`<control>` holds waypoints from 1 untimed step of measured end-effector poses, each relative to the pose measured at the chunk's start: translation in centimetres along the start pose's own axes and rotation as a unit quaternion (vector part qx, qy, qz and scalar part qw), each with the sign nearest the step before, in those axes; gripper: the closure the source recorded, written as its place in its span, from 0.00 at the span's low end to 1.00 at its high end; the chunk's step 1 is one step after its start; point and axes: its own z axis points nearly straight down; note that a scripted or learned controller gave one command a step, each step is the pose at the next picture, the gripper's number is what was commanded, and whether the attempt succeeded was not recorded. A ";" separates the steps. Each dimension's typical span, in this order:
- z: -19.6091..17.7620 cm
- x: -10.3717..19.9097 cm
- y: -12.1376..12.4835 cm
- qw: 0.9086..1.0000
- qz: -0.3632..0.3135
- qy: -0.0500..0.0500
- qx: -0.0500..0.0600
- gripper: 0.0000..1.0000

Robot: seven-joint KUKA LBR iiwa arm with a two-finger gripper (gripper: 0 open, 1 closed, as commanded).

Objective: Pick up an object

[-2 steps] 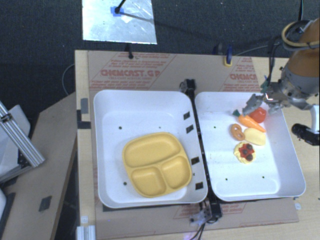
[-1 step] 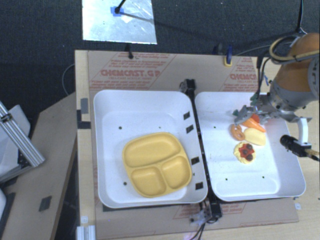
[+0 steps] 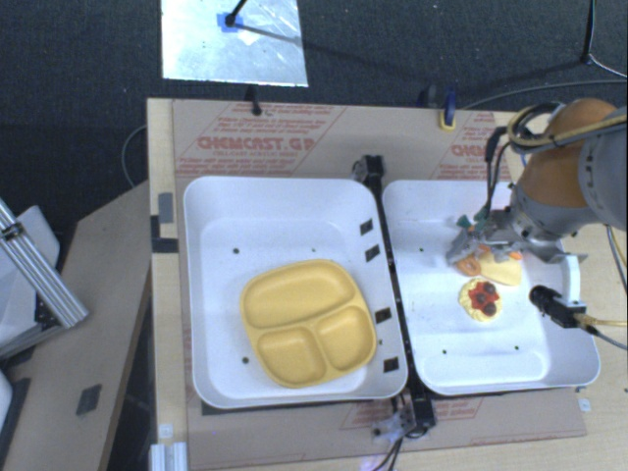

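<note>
Where the bench edge lies nearest, a yellow divided tray rests in the left bin. A small round pizza toy lies on the right bin floor. Just beyond it, the gripper sits low over yellow-orange pieces; finger state cannot be determined.

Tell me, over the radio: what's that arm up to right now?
Gripper low in right bin, over orange-yellow pieces. Round toy pizza lies loose beside them. Yellow divided tray in left bin, out of the way.
</note>
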 end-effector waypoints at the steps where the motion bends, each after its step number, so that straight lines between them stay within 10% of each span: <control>1: -1.3 0.0 0.1 1.000 0.000 -0.001 -0.002 1.00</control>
